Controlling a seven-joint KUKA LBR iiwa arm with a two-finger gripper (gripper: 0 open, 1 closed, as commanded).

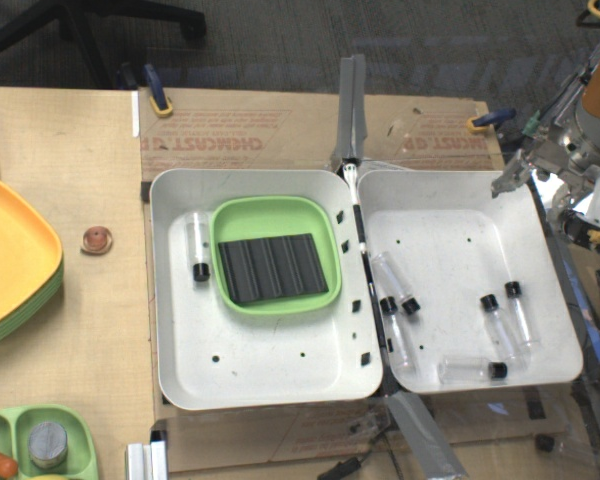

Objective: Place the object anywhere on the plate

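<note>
A green square plate (pixel 273 218) with a dark ribbed pad (pixel 277 268) on it lies in the left bin (pixel 270 378). One clear vial with a black cap (pixel 197 247) lies in that bin just left of the plate, touching or nearly touching its rim. Several more black-capped clear vials lie in the right bin (pixel 440 218), among them one near the divider (pixel 394 281), one at the right (pixel 518 315) and one along the front wall (pixel 471 371). My gripper (pixel 512 174) hangs at the right bin's far right corner, well away from the vials and the plate.
Stacked yellow plates (pixel 10 258) and a small brown knob (pixel 97 239) sit on the wooden table to the left. A green divided tray (pixel 30 446) is at the front left. Clamps (pixel 158 96) hold cardboard behind the bins.
</note>
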